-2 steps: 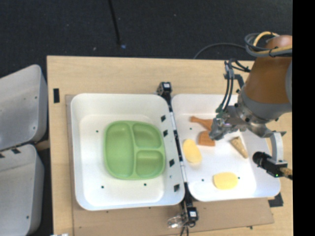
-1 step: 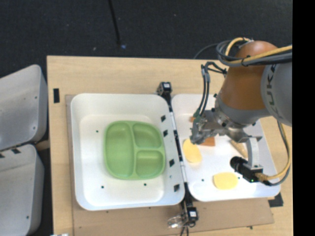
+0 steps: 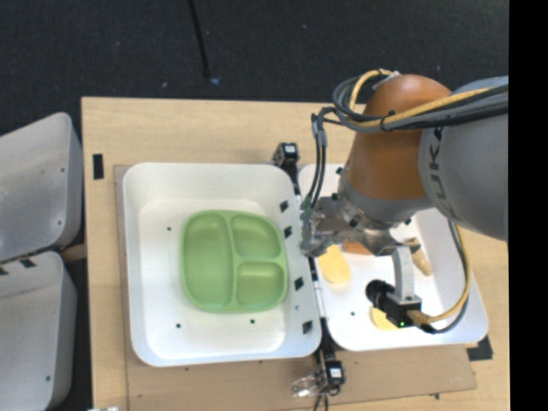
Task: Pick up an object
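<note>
1. The gripper [image 3: 318,240] hangs low over the right bin [image 3: 445,319], at that bin's 10 o'clock corner; the wrist hides its tips, so I cannot tell its state or whether it has anything
2. Just at the gripper's 4 o'clock lies a pale yellow object [image 3: 336,268], the nearest candidate; an orange piece [image 3: 356,248] peeks out at 3 o'clock beside it
3. Farther out, a tan piece [image 3: 421,259] lies at 3 o'clock and a small yellow piece [image 3: 380,317] at 5 o'clock
4. At 9 o'clock, the left bin [image 3: 154,204] bears a green divided plate [image 3: 233,259]
5. Judgement: to pick cleanly, centre over the pale yellow object, keep off the bin wall, and descend straight
</note>
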### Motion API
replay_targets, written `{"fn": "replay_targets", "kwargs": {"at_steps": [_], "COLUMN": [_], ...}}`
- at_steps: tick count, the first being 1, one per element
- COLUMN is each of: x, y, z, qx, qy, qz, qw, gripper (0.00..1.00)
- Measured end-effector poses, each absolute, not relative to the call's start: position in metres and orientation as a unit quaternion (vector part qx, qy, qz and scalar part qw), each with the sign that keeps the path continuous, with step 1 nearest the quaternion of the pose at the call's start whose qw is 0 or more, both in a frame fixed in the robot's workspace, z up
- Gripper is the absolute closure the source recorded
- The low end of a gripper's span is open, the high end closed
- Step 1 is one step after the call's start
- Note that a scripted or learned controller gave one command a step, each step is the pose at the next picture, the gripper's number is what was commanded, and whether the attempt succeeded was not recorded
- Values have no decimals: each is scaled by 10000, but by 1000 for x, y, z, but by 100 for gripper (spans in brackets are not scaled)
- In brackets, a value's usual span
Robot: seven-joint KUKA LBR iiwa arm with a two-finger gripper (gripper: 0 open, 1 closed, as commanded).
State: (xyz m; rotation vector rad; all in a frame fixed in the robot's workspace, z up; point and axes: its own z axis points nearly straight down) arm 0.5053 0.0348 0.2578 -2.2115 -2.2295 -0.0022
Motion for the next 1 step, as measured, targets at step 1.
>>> {"fn": "replay_targets", "kwargs": {"at_steps": [1], "x": [507], "y": [82], "z": [260], "qx": [-7044], "qy": [-7098], "qz": [-8], "qw": [1], "gripper": [100]}}
